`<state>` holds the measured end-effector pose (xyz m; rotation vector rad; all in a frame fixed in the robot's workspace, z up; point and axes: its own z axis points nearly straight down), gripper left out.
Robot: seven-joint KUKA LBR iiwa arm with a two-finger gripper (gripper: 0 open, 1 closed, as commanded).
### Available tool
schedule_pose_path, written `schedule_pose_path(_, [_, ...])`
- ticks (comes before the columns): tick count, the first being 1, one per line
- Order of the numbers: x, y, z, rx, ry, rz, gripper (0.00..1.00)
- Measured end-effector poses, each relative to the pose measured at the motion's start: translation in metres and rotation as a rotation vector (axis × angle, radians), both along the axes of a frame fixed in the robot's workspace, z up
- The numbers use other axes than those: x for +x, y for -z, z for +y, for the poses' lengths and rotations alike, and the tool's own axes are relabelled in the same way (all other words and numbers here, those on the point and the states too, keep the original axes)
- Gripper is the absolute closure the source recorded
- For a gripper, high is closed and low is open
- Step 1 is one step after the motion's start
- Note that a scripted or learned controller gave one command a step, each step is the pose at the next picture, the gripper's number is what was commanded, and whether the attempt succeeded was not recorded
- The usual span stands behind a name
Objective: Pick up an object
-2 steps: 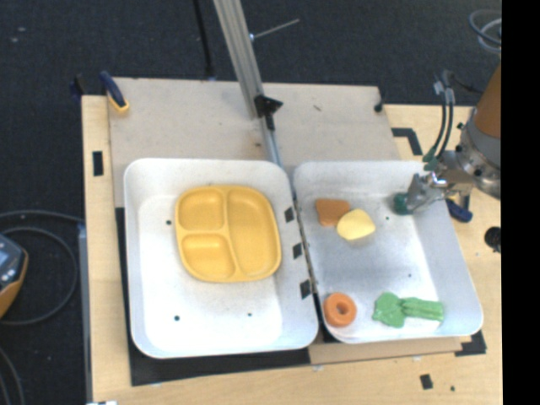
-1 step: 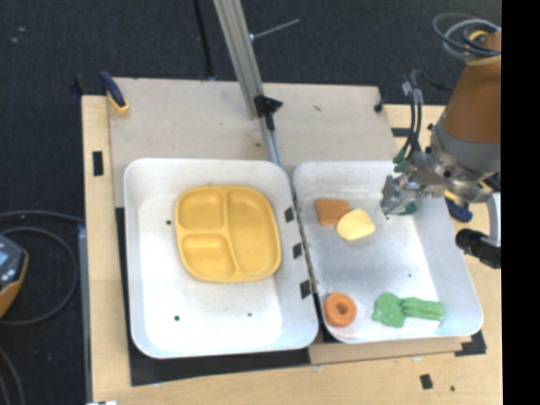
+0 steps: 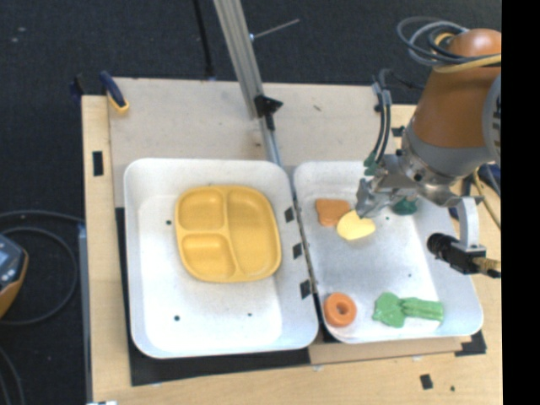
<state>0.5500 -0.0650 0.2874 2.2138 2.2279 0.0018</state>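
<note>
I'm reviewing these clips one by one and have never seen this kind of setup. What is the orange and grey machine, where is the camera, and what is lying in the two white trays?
The machine is a robot arm, grey with an orange band, reaching in from the right. At its end is a two-finger gripper for picking things up. The single camera is fixed above the bench and looks down at a slant.

On the bench are two shallow white bins. The left bin holds a yellow divided plate. The right bin holds a pale yellow piece beside an orange-brown piece, an orange ring near the front, and a green toy to its right.

The gripper hangs just above the pale yellow piece. From this angle I cannot tell whether it holds anything.
</note>
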Motion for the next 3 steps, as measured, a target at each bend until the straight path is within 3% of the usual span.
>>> schedule_pose_path(1, [-0.003,0.002,0.053,0.001,-0.001,0.001,1.0])
schedule_pose_path(3, [-0.034,0.023,0.149,0.001,-0.001,0.003,1.0])
